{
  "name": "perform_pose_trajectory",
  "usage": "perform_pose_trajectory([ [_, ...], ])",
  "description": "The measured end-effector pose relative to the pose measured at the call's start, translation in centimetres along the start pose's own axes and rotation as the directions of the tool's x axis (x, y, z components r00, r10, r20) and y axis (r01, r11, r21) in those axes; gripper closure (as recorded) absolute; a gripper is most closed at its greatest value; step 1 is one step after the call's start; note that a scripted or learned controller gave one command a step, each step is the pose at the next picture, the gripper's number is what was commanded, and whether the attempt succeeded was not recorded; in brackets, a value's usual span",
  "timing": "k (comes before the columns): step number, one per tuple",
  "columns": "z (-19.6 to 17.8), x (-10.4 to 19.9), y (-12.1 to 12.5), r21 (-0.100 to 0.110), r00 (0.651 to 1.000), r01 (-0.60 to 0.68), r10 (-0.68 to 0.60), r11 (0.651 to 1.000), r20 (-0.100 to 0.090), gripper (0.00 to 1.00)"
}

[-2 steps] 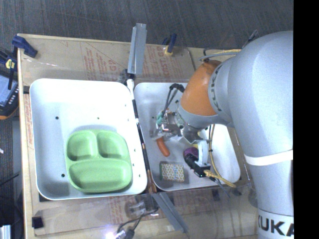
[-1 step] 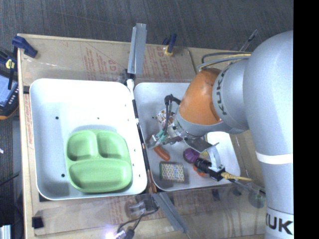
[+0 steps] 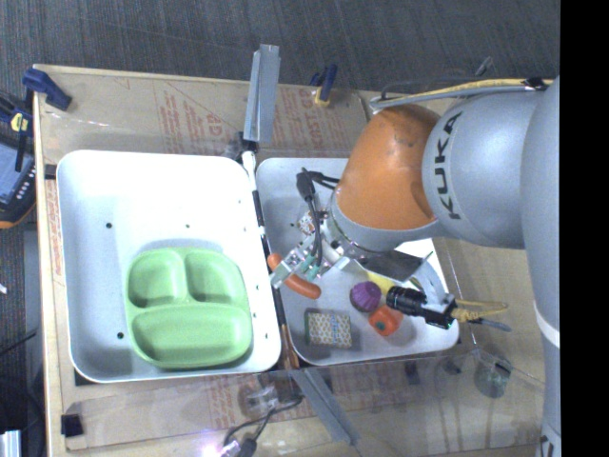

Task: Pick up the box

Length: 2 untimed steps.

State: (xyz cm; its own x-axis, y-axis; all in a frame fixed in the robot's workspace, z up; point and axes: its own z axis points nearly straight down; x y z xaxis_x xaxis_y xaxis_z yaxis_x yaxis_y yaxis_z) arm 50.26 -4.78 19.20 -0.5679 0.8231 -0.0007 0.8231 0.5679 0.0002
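Though low over the right bin (image 3: 433, 346), whether the hand (image 3: 306, 255) is open is unclear.

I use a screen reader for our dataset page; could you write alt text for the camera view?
A grey KUKA arm with an orange band reaches from the right over the right white bin, which holds a patterned box, a purple object and orange items. The left white bin holds a green divided tray.
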Motion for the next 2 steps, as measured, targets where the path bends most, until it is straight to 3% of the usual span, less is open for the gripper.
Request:
perform_pose_trajectory([
  [1,-1.4,5.5,0.6,0.005,0.93,-0.367,0.367,0.93,-0.002,1.0],
  [2,-9.4,8.4,2.6,0.001,0.807,-0.59,0.59,0.807,-0.001,1.0],
])
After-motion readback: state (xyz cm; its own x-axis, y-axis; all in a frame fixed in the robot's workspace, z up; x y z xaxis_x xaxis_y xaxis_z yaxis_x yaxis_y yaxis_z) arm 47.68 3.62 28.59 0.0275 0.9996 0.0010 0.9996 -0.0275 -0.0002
